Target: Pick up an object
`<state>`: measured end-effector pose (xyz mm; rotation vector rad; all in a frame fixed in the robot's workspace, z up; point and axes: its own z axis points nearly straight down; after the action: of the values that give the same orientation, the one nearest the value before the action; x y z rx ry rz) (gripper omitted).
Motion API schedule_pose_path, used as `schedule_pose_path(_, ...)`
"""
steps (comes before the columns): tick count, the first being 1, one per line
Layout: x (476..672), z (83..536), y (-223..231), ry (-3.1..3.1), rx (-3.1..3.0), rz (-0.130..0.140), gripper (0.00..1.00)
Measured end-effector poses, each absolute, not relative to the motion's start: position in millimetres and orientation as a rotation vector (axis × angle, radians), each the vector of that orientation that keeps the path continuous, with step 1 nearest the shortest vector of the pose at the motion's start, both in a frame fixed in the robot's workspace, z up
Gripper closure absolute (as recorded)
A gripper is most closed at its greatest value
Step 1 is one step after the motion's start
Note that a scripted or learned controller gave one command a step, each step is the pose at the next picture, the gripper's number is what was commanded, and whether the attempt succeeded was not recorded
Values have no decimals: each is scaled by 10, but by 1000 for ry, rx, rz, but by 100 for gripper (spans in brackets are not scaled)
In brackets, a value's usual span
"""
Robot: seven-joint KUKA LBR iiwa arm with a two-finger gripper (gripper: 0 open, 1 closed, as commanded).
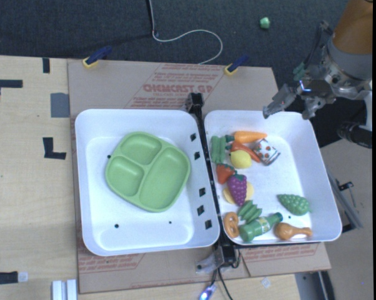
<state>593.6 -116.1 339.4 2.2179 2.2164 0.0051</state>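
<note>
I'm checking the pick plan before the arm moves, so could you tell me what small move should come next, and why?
Probably bring the gripper inward over the right bin and start lowering toward the green leafy toy. The gripper hangs spread above the bin's far rim, holding nothing, and that toy lies apart from the crowded pile of toy food near the divider, so it looks the easiest grasp.

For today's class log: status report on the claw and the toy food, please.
Claw open, above right bin's far rim. Toy food untouched in the bin. Green plate in left bin; nothing blocking.
</note>
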Motion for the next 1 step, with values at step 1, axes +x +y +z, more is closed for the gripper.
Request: schedule_pose_path(1,5230,5369,-1409,2207,2211,16,0)
